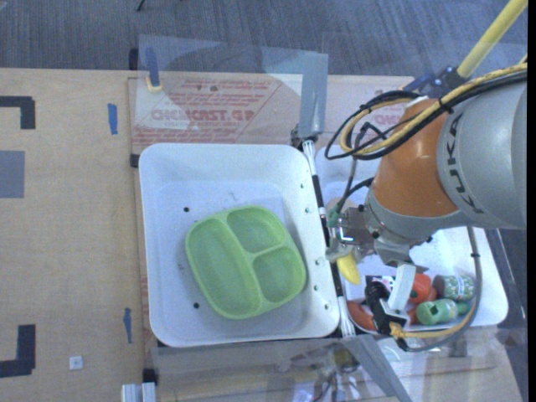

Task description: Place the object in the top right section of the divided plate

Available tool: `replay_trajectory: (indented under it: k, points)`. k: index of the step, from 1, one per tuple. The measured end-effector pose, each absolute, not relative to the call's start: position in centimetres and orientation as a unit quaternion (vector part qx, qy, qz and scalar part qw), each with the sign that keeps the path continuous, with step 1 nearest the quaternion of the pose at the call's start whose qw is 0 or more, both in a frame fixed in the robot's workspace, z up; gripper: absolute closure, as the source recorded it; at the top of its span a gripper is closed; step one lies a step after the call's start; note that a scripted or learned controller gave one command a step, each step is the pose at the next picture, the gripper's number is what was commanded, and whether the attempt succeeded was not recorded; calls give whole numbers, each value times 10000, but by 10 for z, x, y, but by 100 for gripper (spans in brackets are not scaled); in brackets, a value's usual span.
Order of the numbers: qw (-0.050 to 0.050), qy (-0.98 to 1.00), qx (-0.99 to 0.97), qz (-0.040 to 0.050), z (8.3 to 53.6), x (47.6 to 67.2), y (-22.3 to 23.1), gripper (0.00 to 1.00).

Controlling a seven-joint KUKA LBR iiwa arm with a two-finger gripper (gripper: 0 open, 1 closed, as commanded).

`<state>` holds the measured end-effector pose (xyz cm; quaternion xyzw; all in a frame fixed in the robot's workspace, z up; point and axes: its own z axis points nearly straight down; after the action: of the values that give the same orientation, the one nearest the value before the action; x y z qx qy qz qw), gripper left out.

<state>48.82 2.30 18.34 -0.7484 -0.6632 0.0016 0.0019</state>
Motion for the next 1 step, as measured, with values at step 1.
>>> replay_trajectory:
  k: [1]
  points:
    - [2, -6739, -7388, 9, 183, 497, -7, 100]
